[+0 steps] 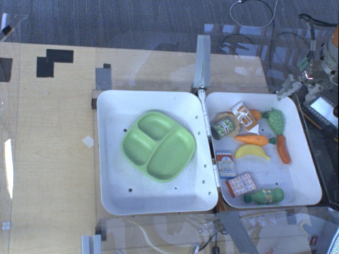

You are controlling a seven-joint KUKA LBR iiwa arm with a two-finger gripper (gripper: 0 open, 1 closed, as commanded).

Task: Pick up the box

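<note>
Three small boxes lie in the right bin (310, 187). An orange and white box (244, 115) sits near the far edge, a blue and white box (226, 164) lies by the left wall, and a red box (241, 184) rests near the front. My gripper (295, 83) hangs past the bin's far right corner, above the bench and apart from every box. Nothing is visibly held in it.
Around the boxes lie a round packet (224, 125), two carrots (254, 139) (283, 148), a banana (252, 151), a broccoli (275, 120) and a green bottle (264, 196). The left bin (111, 194) holds a green divided plate (159, 145). Cables (254, 9) run behind the bins.
</note>
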